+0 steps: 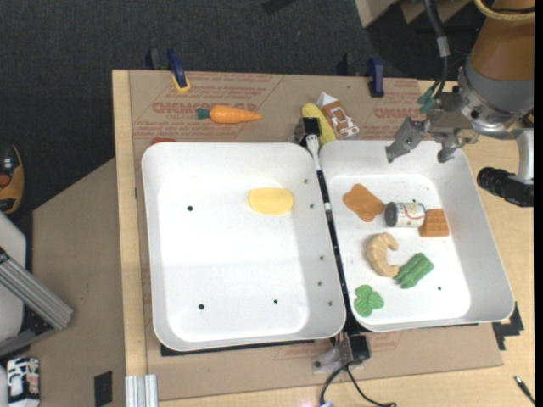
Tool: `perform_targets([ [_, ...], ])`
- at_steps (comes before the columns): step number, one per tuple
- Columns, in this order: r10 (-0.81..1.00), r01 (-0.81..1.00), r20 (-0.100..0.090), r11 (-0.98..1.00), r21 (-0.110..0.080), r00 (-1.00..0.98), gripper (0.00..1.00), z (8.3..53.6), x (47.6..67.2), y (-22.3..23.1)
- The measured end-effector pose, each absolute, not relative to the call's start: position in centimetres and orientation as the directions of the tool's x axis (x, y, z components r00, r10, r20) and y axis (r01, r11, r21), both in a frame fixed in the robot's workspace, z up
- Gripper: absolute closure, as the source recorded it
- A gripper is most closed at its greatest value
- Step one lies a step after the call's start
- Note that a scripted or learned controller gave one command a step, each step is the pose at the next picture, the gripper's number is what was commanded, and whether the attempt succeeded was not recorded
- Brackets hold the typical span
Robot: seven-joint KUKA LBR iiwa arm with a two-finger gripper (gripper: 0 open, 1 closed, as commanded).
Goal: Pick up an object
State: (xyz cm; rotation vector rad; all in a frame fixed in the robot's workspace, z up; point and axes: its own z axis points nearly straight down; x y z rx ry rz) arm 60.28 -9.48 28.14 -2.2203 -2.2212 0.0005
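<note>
On board [254, 108] behind bins: faint red "CHEM…" print; can [405, 214] label unreadable.

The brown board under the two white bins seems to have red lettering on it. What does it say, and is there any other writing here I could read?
Board: red print along the far edge, and again near the front edge, too faint and blurred to read for certain.
Small can in the right bin: a label, too small to read.
Carton behind the bins: print too small to read.
Nothing else carries legible text.
</note>
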Motion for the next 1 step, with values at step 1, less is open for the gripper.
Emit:
perform_targets([
  [1, 1.000, 1.000, 0.000, -0.005, -0.009, 0.005, 0.00, 18.88, 60.04, -15.14],
])
